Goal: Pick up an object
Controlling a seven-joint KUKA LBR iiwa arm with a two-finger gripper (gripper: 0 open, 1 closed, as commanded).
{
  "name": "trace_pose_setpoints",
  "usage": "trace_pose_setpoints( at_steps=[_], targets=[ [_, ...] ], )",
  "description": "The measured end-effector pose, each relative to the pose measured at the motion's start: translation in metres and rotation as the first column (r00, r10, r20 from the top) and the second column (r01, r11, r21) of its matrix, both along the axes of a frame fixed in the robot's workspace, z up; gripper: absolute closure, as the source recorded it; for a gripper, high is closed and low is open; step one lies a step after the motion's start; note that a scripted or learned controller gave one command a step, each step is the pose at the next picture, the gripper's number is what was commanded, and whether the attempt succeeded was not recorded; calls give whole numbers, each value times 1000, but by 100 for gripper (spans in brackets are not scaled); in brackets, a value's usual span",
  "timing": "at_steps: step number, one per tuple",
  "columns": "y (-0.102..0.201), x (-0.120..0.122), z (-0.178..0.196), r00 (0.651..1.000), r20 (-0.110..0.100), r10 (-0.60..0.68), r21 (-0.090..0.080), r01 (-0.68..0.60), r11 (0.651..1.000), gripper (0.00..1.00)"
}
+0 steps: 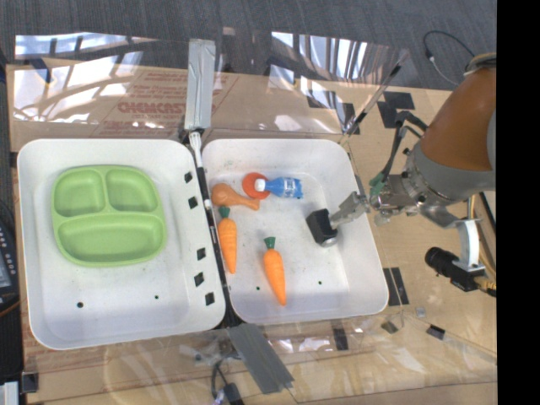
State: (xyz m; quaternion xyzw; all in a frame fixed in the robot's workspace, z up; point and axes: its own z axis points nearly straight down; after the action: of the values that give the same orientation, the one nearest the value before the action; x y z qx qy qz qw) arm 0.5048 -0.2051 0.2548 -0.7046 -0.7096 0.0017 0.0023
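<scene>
Carrots, two of them, lie in the right bin, and they are the likeliest things for me to lift. One toy carrot rests along the bin's left wall, its green top toward the far side and its tip toward the near side. The other toy carrot lies just right of it, nearer the middle of the bin floor and a little closer to the near edge. Farther back in the same bin sits a tan toy drumstick, close to the left wall, and right beside it a small toy bottle with a blue body and a red-orange end, lying on its side.

My pincer hangs low over the right part of this bin, well apart from both carrots and from the bottle. Nothing sits in its grip that I can see, and from this angle I cannot tell whether it is spread or closed.

The left bin holds a green divided plate with three compartments, set toward the bin's far left.
</scene>
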Motion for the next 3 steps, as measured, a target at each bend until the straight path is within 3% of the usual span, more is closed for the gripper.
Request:
trace_pose_setpoints(
  at_steps=[1, 2, 3],
  targets=[
    [-6, -14, 44, 1000, 5, 3, -1, -3, 1000, 0],
    [51, -29, -61, 1000, -2, -14, 1, 14, 1000, 0],
    [79, -9, -163, 999, 2, 49, 0, -49, 999, 0]
  ],
)
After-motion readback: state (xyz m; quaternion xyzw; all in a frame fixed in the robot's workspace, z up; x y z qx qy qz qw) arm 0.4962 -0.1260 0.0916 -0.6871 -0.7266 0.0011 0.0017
